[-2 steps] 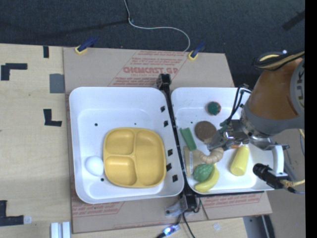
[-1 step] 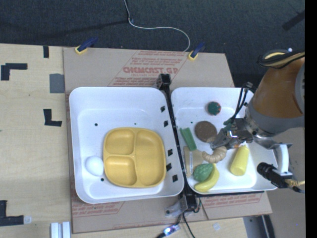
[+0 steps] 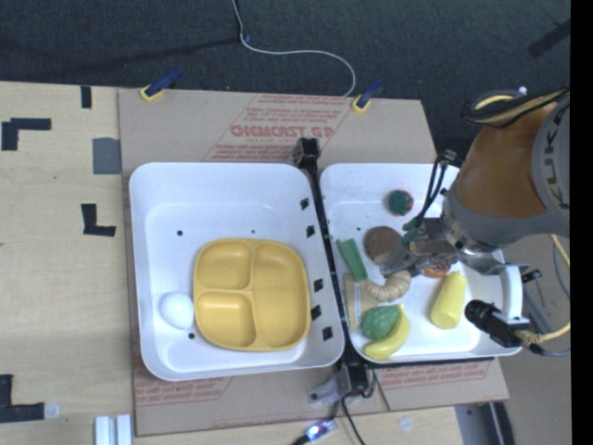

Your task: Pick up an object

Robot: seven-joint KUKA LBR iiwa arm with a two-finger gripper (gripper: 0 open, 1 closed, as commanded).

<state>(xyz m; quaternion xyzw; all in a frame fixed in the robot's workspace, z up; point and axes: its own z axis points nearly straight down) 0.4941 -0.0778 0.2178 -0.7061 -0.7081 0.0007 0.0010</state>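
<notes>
the right bin (image 3: 366, 182) is the landmark. the arm (image 3: 505, 179) reaches over its right half, and the end effector (image 3: 419, 253) sits low in its middle among crowded items; whether it is open or closed cannot be told. the brown object (image 3: 381, 242) lies at the bin's centre, touching the tip. a clean pick probably needs the end effector centred on that one piece, clear of the beige piece (image 3: 386, 288) just below.

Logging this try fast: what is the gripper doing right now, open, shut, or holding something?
Gripper: low in the right bin, among the brown round object and the tan ginger-like piece. Open or shut, and holding anything: cannot be told.
</notes>
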